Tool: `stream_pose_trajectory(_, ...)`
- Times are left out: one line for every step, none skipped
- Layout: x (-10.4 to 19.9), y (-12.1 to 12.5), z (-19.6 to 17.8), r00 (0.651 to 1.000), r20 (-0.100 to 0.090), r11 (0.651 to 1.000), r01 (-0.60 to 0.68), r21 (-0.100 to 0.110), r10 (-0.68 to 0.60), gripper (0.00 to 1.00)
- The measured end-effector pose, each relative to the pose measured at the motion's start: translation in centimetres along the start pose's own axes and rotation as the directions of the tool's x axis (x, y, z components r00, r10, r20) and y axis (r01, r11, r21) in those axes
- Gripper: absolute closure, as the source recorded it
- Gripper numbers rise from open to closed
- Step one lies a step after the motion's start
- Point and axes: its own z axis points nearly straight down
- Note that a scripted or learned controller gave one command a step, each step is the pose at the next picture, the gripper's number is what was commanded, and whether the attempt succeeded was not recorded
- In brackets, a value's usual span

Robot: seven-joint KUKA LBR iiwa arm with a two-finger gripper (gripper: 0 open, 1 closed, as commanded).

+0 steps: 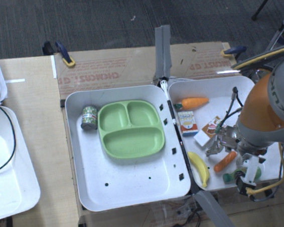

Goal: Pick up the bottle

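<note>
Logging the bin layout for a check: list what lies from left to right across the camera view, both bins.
From the left: small can → green divided plate → small carton → red-and-white packet. The carrot and banana overlap the carton sideways, so they are left out.

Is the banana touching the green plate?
Apart. The camera view shows the banana in the right bin and the green plate in the left bin, bin walls between them.

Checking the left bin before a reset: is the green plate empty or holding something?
Empty. The plate's three compartments show bare green; the can sits beside it on the bin floor.
</note>
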Motion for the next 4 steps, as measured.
stream_pose_trajectory(-7.9, 4.1, -6.7, 0.994, 0.000, 0.994, 0.109, -0.003, -0.109, 0.00)
stream_pose_trajectory(-1.5, 0.8, 0.3, 0.988, -0.001, 0.988, 0.158, -0.001, -0.158, 0.00)
stream_pose_trajectory(-1.3, 4.0, -2.5, 0.996, 0.000, 0.996, 0.087, -0.002, -0.087, 0.00)
stream_pose_trajectory(0.1, 0.0, -1.9, 0.986, -0.001, 0.986, 0.166, 0.000, -0.166, 0.00)
